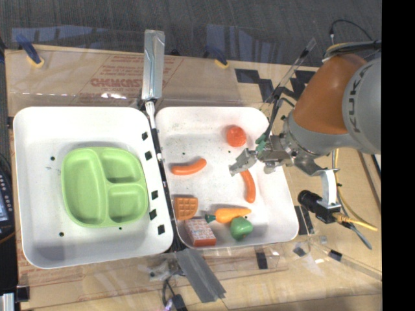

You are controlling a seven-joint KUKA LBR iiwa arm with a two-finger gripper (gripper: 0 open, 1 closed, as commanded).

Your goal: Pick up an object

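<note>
Fingers (241,166) of my arm hang over the right bin (279,203); I cannot tell from this angle whether they are spread or closed, and I see nothing between them. Just below them lies a small orange sausage (249,186), and a red tomato (236,135) sits just above. Farther left I see a longer sausage (188,167). Along the near wall sit a waffle (185,207), a red block (200,232), a carrot (231,214) and a green pepper (241,228). The left bin (32,193) holds a green divided plate (104,186).
</note>
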